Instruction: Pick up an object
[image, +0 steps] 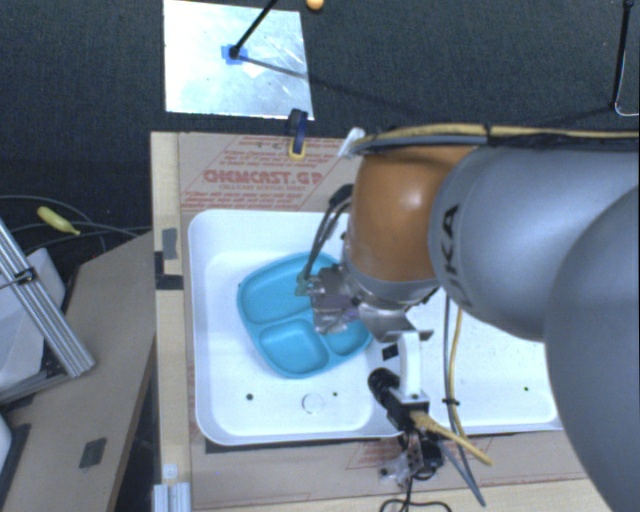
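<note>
At the left of the camera view the left bin (215, 300) holds a blue divided tray (285, 325), lying flat on the bin floor a little toward the bin's inner side, its compartments facing up. The tray's long axis runs on a slant, from the upper left corner near the bin's far wall down toward the lower right, and its right-hand part passes under the arm. Moving right, the gripper (333, 305) sits directly over that right-hand edge of the tray, hanging below the orange band (395, 225) of the wrist; the metal parts of it overlap the tray's rim, but whether it touches the plastic or hovers just above it I cannot tell, nor can I tell whether it is spread or closed, since the wrist hides it from above. So the tray lies mostly to the left of and slightly below the tool in the picture, with only its near edge under it; a grasp from here would likely have to catch the rim or a divider wall, not the broad flat body. Further right, the grey arm (540, 200) covers most of the right bin (500, 400)
</note>
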